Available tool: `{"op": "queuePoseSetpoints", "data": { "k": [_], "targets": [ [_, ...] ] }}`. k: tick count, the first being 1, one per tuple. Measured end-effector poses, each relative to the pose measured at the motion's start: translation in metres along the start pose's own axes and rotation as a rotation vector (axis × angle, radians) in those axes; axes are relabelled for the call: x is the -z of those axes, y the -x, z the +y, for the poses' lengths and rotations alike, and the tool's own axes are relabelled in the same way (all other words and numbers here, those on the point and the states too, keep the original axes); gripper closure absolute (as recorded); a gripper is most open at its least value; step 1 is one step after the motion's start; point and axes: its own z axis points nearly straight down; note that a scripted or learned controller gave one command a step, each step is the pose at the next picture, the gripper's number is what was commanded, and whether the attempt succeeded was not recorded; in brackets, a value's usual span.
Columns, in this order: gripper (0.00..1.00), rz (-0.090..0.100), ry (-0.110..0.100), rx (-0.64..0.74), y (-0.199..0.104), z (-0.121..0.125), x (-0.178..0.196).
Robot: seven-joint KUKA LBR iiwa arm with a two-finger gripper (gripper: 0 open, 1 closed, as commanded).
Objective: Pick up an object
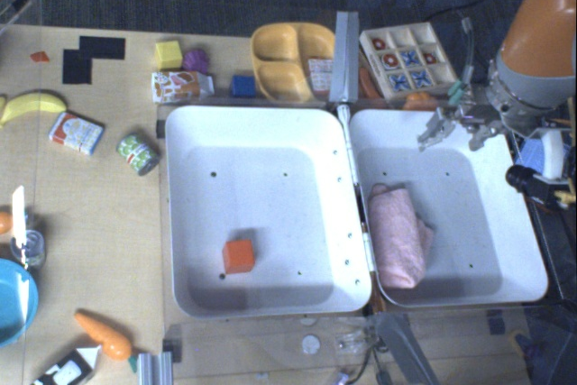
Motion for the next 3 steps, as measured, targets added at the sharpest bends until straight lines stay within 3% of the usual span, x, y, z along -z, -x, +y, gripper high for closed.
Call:
{"op": "queuePoseSetpoints", "data": {
  "k": [1,2,3],
  "targets": [
    [0.00,-0.002,0.008,0.197,0.021,-0.029,-0.163],
    [0.00,-0.002,0.008,0.157,0.002,-0.075,-0.163],
    [0.00,-0.003,0.015,0.142,0.014,-0.014,-0.166]
  ]
}}
